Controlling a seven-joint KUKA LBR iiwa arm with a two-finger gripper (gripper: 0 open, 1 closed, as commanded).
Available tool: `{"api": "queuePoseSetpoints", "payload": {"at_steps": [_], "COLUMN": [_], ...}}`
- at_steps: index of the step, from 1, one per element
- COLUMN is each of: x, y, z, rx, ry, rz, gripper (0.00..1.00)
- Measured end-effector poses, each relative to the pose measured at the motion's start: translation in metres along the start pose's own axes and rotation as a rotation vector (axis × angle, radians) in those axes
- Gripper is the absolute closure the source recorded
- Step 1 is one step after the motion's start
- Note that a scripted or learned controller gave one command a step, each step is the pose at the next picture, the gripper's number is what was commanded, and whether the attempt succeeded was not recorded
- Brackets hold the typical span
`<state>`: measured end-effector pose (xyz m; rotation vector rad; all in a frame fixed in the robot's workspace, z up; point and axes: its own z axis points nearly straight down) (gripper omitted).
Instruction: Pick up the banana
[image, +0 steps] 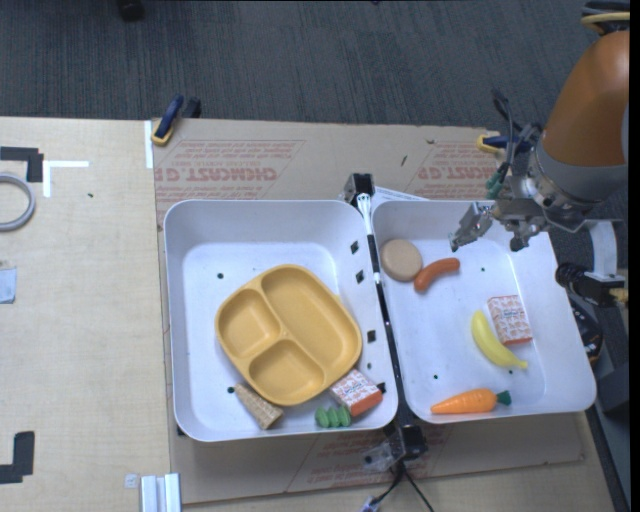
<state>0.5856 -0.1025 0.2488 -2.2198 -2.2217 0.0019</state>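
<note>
— 2 bins (190, 330) sit side by side, and the banana (494, 343) lies in the right one, toward its right wall. Where is the gripper (493, 232)?

— It hangs over the far right corner of that bin, well apart from the banana. Its 2 dark fingers look spread and nothing sits between them, so it is released and carrying nothing.

— What crowds the banana?

— 1 small carton (509, 320) touches or overlaps its upper right side. The carrot (468, 402) lies near its lower end, but apart. The sausage (437, 273) and the bun (402, 259) are farther up the bin, out of the way.

— How would the banana handle?

— It looks like a small toy fruit, so probably light and fairly stiff, with a smooth skin that could slip. Its curve means a pinch near either tip would likely let it swing or roll out.

— So where should the fingers close?

— Across the middle of the curve, at the thickest part, with the fingers set crosswise to its length. The left side is open floor; the right side is tight against the carton, so 1 finger may nudge the carton or catch it too.

— Main risk?

— Judging from the layout, a grip that lands on the carton instead, or a glancing close that slides the banana along the bin floor.
</note>
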Motion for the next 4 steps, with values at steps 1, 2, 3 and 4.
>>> {"api": "queuePoseSetpoints", "payload": {"at_steps": [1,2,3,4], "x": [-0.039,-0.032,-0.032,0.004], "y": [-0.045,-0.108,-0.107,-0.097], "z": [0.092,0.157,0.147,0.078], "rx": [-0.002,-0.001,-0.003,-0.003], "ry": [0.0,0.001,0.0,0.0], "rz": [-0.182,-0.067,-0.065,-0.14], "gripper": [0.0,0.0,1.0,1.0]}}
